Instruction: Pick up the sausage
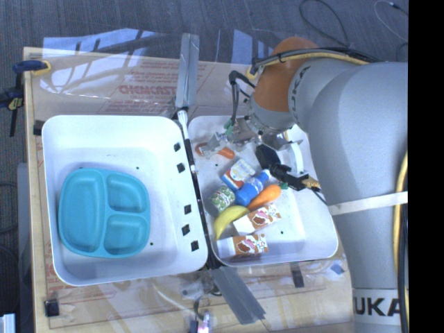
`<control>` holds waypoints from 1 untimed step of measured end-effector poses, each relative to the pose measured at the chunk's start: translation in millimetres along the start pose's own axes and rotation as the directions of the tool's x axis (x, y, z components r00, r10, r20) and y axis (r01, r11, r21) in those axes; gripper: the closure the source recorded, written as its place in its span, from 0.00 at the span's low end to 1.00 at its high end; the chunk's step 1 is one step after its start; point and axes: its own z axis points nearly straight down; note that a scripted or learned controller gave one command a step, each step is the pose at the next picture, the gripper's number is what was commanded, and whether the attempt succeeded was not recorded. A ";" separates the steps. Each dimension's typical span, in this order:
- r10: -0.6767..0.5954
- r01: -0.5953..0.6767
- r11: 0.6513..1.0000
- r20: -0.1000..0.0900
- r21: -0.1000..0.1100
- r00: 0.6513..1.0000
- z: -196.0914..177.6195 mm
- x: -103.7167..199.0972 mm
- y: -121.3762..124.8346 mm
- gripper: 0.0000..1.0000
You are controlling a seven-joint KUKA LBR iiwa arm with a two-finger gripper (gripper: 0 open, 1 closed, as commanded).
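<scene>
- Currently the arm reaches in from the right across the right bin. Its orange band sits over the bin's far edge and its bulk hides that bin's right side.
- Desk carries both white bins, side by side and touching along the centre.
- Left bin holds a teal divided plate. It is well apart from the work and plays no part in it.
- Gripper is low over the far-left corner of the right bin. I judge this the approach or descent step, with no grasp confirmed.
- Jaws: cannot tell whether they are apart or together. Glare and cabling clutter that spot, and nothing is visibly held.
- Sausage: my best guess is the small reddish-orange piece in the right bin, just beside the gripper on its near side. It is small and partly blurred, so the ID is tentative.
- Next move, as I judge it: centre over that piece, line up across its short axis, go down, close, then lift straight up.
- Clutter near it: a blue bottle and a carrot sit close on the near-right side, and a small white packet almost touches the target. There is a risk of nudging or grabbing the wrong item.
- Further toward the near edge are a banana, a green round can and two printed cartons. They are clear of the target and not in the way.
</scene>
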 end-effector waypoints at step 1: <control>-0.006 0.006 1.000 0.001 0.003 1.000 -10.3 0.7 0.4 1.00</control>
